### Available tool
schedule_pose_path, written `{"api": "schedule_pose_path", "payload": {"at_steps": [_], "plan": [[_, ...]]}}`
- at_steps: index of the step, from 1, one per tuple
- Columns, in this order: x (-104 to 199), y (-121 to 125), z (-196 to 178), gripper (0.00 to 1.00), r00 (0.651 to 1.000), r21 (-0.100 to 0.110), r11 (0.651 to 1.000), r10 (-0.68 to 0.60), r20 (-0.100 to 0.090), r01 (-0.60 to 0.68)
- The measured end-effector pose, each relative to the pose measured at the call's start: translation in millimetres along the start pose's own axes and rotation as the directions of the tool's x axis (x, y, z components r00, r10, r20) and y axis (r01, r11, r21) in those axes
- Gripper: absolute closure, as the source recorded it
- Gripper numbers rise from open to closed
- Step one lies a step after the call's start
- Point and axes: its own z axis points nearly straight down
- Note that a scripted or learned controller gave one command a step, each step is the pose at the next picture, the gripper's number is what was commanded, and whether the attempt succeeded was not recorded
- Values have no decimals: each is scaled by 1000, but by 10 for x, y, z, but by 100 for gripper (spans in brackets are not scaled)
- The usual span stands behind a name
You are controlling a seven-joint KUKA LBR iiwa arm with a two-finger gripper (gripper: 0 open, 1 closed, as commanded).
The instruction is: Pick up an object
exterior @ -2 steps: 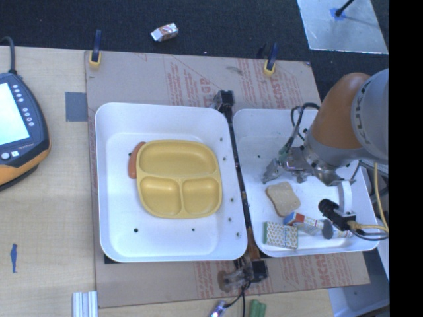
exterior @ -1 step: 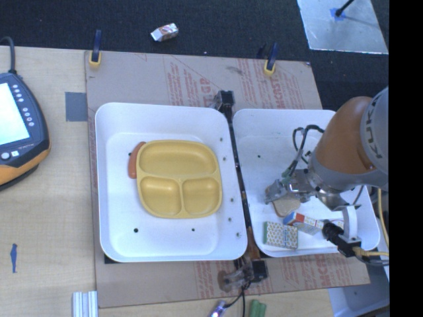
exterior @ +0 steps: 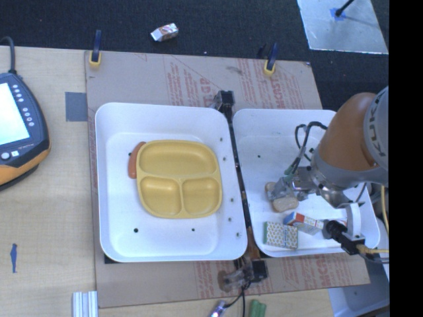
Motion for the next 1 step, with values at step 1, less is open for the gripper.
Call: {"api": "schedule_pose_path", "payload": {"at_steps": [1], "plan": [[835,188,-903,100,1000,-3,1000,6,-4,-6]]}}
